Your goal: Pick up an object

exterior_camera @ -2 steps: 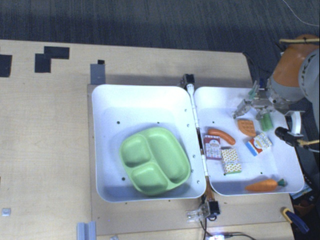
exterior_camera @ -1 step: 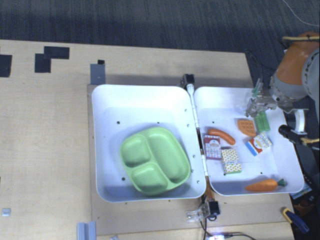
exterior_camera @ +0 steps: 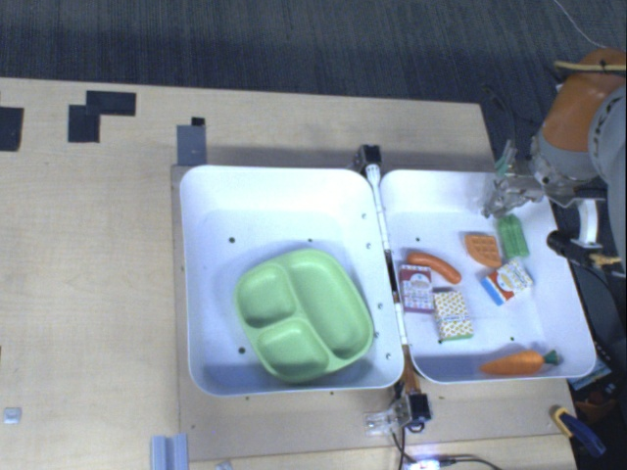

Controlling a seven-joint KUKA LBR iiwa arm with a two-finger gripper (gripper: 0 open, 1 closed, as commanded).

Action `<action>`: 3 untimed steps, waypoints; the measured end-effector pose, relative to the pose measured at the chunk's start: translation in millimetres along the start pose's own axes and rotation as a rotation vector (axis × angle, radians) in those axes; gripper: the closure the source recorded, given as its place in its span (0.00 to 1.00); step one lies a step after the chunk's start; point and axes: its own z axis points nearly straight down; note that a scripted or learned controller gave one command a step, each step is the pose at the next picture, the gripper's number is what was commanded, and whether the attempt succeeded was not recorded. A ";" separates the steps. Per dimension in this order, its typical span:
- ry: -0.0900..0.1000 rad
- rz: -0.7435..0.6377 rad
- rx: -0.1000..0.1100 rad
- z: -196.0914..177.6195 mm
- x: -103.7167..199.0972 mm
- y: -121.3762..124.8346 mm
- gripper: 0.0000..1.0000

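From the camera view, the gripper [exterior_camera: 509, 192] hung over the far right corner of the right bin [exterior_camera: 431, 192], with the arm's grey and orange wrist behind it at the frame's right; whether it was released or clenched could not be told at this size, and nothing showed in its grasp. Just below it lay a green packet [exterior_camera: 511, 236], the nearest candidate, touching or nearly touching an orange waffle-like piece [exterior_camera: 482, 249]. Further in sat a sausage [exterior_camera: 434, 265], a red carton [exterior_camera: 416, 288], a patterned box [exterior_camera: 453, 314], a small blue and white packet [exterior_camera: 507, 282] and a carrot [exterior_camera: 517, 362] near the front wall. The left bin [exterior_camera: 211, 262] on the worktop [exterior_camera: 88, 282] held a green divided plate [exterior_camera: 304, 313]. The step looked like the approach, nothing lifted yet; the next move would call for lowering squarely onto one item, likely the green packet, clear of the bin wall.
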 end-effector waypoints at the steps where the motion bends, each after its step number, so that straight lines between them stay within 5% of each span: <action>1: 0.000 0.000 0.000 0.1 0.2 0.0 0.00; 3: 0.001 0.001 0.002 15.2 89.7 -33.4 0.00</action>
